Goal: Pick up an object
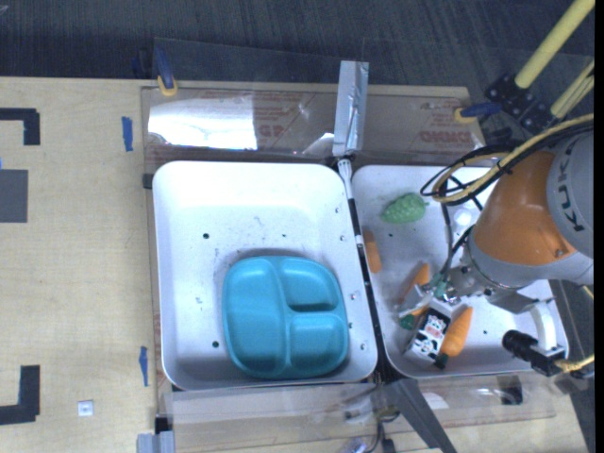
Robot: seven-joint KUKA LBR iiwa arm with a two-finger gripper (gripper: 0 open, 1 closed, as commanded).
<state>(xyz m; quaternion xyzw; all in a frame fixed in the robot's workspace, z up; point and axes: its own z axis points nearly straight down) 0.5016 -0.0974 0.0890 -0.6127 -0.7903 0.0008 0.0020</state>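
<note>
Two bins stand side by side on the bench; the left bin holds a divided tray toward its 6 o'clock wall; in the right bin a bumpy lump lies at 11 o'clock; a carrot piece rests against the 9 o'clock wall; a second carrot piece sits near centre; a small carton lies at 6 o'clock, a third carrot piece touching its 3 o'clock side; the arm overhangs the bin's 3 o'clock half.

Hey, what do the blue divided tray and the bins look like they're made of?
The blue divided tray looks like molded plastic, judging by its uniform colour, rounded compartments and soft sheen. The left bin and right bin look like white plastic or coated metal, smooth and scuffed with dark specks; I cannot tell which.
</note>
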